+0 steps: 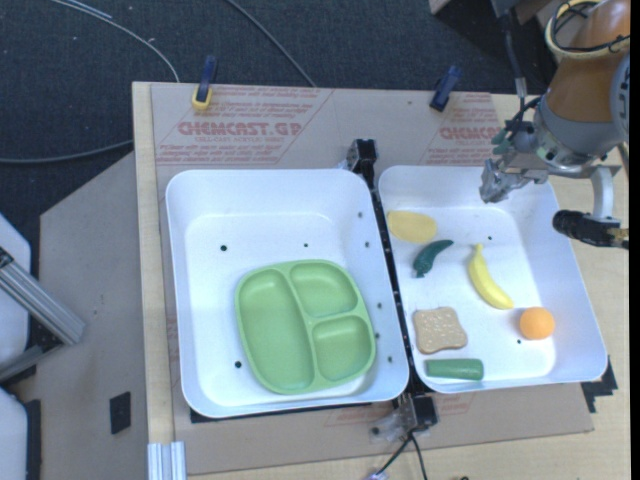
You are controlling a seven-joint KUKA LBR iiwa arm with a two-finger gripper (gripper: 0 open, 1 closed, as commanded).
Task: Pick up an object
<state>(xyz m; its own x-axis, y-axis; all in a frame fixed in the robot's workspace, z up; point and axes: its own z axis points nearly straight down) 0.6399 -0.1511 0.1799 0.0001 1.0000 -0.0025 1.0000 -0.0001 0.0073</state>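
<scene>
The arm (585, 78) is cut off by the right and top edges; the gripper (497, 186) is too small to read.

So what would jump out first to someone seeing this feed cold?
Probably the green divided plate lying alone in the left bin. Next, the toy food scattered across the right bin: a banana, an orange, a slice of bread. The pincer hovers over that bin's far edge.
</scene>
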